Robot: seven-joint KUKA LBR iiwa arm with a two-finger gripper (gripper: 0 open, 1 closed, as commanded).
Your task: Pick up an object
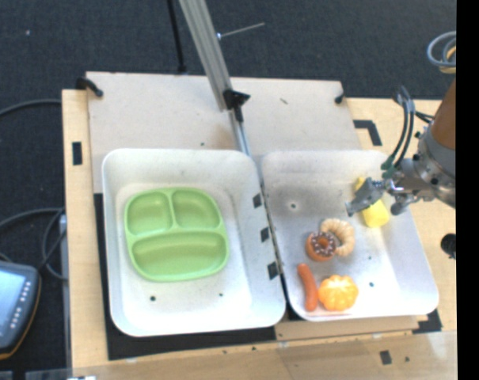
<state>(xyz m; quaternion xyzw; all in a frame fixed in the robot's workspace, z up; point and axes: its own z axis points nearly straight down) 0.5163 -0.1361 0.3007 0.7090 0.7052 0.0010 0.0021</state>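
At the left of the frame the left bin [112, 212] holds a green tray [176, 233] with three compartments, lying flat and well apart from the arm. Right of centre, the right bin [302, 172] carries the pickable things: a carrot [308, 286] at the lower edge, an orange [338, 293] touching or just beside it, a donut [331, 241] a little above them, and a yellow piece [374, 214] toward the bin's upper right. The gripper [379, 197] hangs at the right, over the yellow piece, its fingers apart with one dark finger reaching left and the other right of the piece; nothing sits clamped between them. My judgement is that the step in hand is the approach on the yellow piece. To do it well, the claw should centre so the piece lies squarely between the fingers, come straight down until the tips reach the bin floor level, then close firmly before lifting, keeping clear of the donut and the bin's wall
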